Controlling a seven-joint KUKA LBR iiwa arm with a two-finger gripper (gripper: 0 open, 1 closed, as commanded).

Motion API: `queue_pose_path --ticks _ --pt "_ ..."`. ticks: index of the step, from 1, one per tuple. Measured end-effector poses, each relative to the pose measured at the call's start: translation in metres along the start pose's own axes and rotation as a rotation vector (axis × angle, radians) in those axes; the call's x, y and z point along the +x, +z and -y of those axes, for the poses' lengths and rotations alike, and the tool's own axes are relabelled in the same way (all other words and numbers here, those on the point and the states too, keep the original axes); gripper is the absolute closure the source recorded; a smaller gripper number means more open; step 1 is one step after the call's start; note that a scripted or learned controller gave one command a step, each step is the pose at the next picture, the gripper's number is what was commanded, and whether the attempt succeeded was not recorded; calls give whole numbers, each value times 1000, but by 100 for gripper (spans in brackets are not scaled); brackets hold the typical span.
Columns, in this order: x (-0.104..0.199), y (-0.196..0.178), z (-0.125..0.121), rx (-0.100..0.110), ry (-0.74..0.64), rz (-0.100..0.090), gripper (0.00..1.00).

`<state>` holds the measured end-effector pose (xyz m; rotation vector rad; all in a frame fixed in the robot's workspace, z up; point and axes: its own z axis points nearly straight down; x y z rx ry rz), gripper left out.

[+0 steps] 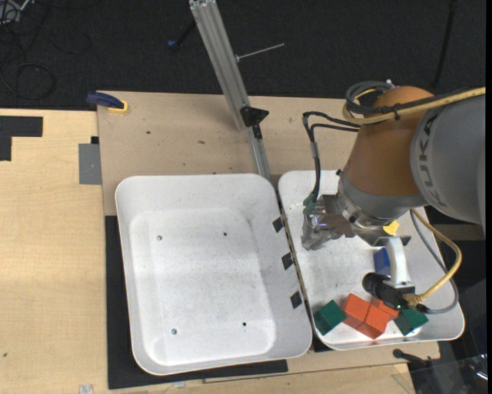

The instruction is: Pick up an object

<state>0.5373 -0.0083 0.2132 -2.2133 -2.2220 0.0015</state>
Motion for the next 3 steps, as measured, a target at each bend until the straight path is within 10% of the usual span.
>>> queue_pose_path --ticks 2,3 --pt "106 -11 -22 -1 -1 1 100" --pt "104 -11 -22 0 -1 4 0"
